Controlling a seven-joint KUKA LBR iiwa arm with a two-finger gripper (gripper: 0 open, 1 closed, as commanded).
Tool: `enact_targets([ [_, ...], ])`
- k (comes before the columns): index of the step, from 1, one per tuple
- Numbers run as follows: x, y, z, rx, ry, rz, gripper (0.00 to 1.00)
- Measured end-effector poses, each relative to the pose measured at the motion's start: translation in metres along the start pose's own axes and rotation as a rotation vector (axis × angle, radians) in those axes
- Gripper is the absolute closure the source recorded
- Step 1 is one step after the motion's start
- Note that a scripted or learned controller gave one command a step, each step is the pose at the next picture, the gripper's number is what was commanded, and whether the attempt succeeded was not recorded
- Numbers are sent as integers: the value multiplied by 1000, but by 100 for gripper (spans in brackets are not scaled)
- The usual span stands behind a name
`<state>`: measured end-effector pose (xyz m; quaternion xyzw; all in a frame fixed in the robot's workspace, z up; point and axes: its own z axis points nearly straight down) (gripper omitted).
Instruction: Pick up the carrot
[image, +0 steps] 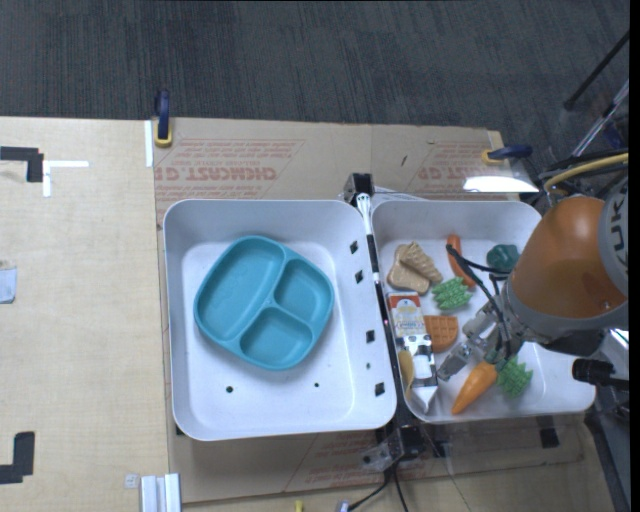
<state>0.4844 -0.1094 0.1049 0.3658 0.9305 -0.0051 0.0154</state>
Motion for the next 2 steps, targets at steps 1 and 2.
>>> enact_targets([
  [1,1,-3,7,-2,8,-249,0],
  [2,-4,-1,-3,-7,-6,-244,100],
])
